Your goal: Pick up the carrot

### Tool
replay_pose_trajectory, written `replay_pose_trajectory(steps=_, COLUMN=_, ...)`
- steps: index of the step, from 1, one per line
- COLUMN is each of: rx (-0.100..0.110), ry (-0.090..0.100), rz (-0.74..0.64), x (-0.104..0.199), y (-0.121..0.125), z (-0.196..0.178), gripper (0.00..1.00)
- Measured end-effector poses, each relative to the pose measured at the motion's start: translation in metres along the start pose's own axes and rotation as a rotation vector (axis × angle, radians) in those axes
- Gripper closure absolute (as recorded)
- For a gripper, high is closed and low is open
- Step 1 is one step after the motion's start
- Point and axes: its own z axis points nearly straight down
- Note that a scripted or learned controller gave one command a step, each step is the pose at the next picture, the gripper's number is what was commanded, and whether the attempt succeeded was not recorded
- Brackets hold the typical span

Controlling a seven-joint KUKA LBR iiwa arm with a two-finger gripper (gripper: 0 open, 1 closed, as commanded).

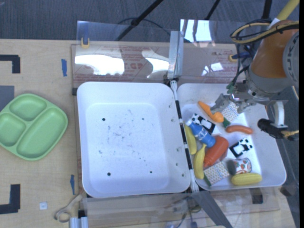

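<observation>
Camera view: my gripper sits over the back of the right bin, arm coming in from the right, orange band above the wrist. Fingers look parted a little, nothing between them that I can make out, so I'd call it open and empty-handed. The carrot lies just beside and slightly below my fingertips, near the bin's back-left area: short orange body, tapered, lying flat and slanted, one end toward the gripper. Can't tell if I'm touching it or just above it. Crowded neighbourhood: a blue bottle just in front of it, a black-and-white block nearly touching, a banana along the left wall, a fat red-orange pepper-like piece mid-bin, a thin orange-red sausage-like item to the right. The last two are similar in colour, easy to mistake. Left bin holds nothing I need; green divided plate sits well apart on the bench. Handling guess: toy plastic, light, stiff, smooth and a bit slippery, not fragile. The taper will squirt out if pinched near the tip. I'd close across the thicker middle, jaws square to its long axis, descending clear of the block.
</observation>
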Motion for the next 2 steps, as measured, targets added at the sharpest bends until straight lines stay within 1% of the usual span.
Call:
replay_pose_trajectory(steps=1, rx=-0.014, ry=-0.004, rz=-0.017, x=0.021, y=0.026, z=0.067, gripper=0.00)
replay_pose_trajectory(steps=2, rx=-0.021, ry=-0.008, rz=-0.016, x=0.020, y=0.028, z=0.056, gripper=1.00)
